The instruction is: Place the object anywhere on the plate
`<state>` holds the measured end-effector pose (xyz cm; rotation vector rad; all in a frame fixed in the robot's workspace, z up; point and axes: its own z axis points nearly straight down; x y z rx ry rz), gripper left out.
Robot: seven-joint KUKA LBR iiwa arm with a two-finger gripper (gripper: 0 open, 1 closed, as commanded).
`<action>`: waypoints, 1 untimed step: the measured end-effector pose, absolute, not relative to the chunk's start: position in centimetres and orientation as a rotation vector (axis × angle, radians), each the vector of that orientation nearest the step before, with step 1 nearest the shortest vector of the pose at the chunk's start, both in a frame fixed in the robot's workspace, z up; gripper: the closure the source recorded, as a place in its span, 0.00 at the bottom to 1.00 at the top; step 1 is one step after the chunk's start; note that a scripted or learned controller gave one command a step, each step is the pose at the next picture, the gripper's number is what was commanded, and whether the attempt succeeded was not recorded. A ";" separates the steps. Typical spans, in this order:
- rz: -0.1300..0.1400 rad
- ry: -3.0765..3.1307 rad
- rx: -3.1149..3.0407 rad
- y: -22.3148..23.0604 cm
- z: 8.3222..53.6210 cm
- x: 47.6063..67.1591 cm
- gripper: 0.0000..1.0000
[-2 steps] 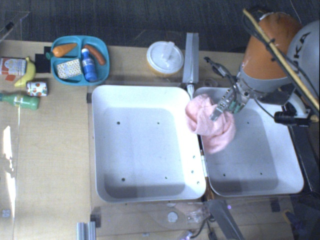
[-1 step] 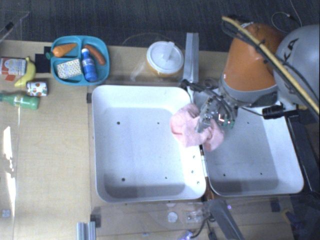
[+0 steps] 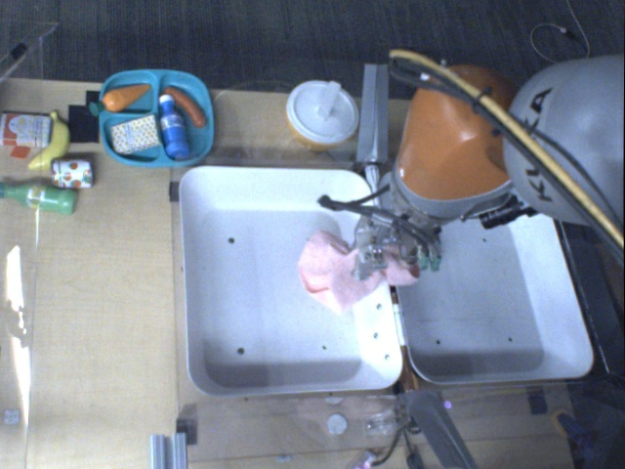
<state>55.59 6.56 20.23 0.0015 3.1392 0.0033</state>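
Observation:
A soft pink object [image 3: 325, 268] lies in the left white bin [image 3: 234, 301], near its right wall. My gripper [image 3: 375, 256] hangs over the pink object's right end, at the divide between the two bins, and part of the object is hidden beneath it. The orange wrist band [image 3: 451, 140] sits just above and right of it. Beyond the left bin's far left corner, a blue divided plate [image 3: 200, 96] rests on the bench. It holds a carrot, a blue bottle, a sausage-like piece and a patterned packet.
The right white bin [image 3: 508, 320] lies under the arm. A white lidded cup [image 3: 322, 113] stands behind the bins. A banana [image 3: 54, 143], a small can [image 3: 72, 173], a green bottle [image 3: 39, 197] and a carton [image 3: 23, 131] lie at the bench's left.

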 end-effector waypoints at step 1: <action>0.004 3.138 -0.008 10.4 21.1 54.1 1.00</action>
